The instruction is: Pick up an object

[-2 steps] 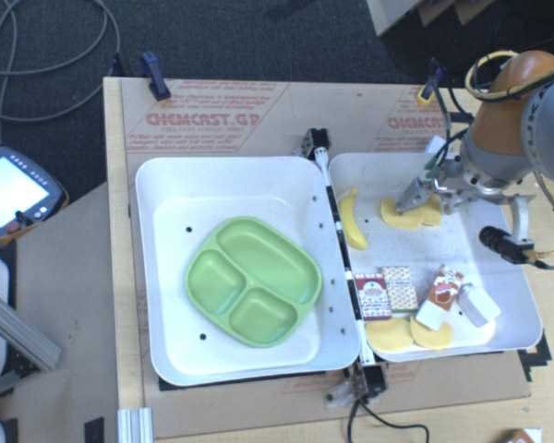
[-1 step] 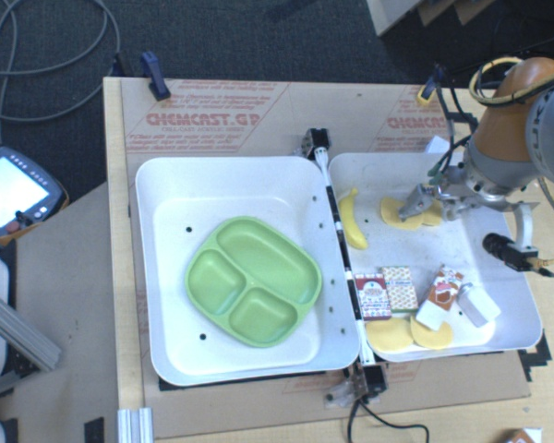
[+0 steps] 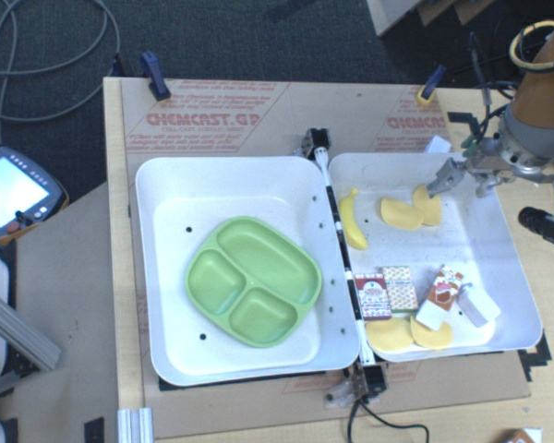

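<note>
1. The arm (image 3: 535, 109) enters from the upper right of the frame; grey body with the orange band showing near the right edge.
2. The tool (image 3: 446, 179) sits low over the upper part of the right bin (image 3: 499, 247), angled toward the left. Whether it is parted or closed cannot be told from this view, and nothing can be seen in its grip.
3. Just below and left of the tool tip lies a yellow chip-like piece (image 3: 403, 213), with a second yellow piece (image 3: 428, 206) overlapping its right edge. The tool tip is just beside the second piece; contact cannot be confirmed.
4. A banana (image 3: 352, 220) lies along the left wall of the right bin, roughly upright in the frame.
5. Lower part of the right bin: two small printed boxes (image 3: 385, 293) side by side, a red-and-white carton (image 3: 444, 289) to their right, a white block (image 3: 475, 305) further right, and flat yellow pieces (image 3: 411, 333) along the lower edge.
6. The left bin (image 3: 166, 247) holds a green divided plate (image 3: 253, 281) with three compartments, lying near its centre.
7. Both bins rest on the tabletop (image 3: 212, 118), a brown printed board, with blue clamps (image 3: 153, 74) at its upper edge.
</note>
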`<state>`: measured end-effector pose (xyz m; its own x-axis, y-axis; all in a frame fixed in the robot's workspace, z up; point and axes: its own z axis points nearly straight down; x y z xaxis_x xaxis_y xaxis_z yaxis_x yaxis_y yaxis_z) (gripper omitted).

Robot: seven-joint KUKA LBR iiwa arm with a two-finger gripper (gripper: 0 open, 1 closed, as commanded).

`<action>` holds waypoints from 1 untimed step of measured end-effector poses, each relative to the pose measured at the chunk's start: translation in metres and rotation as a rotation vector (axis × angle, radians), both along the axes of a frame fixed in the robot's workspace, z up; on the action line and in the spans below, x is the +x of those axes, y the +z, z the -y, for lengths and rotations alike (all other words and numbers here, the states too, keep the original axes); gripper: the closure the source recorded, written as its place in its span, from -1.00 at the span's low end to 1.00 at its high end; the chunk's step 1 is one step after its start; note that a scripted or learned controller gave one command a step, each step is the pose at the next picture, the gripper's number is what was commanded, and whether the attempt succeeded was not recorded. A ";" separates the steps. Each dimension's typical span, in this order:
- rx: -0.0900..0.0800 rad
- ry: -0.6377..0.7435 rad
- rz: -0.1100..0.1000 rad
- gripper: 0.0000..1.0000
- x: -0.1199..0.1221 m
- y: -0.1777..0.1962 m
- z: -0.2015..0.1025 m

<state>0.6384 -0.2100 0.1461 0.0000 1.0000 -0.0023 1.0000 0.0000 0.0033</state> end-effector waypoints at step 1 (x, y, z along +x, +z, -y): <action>0.003 0.001 -0.004 -1.00 -0.004 -0.062 -0.030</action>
<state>0.6344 -0.1799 0.0846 -0.0008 1.0000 0.0008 1.0000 0.0008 -0.0009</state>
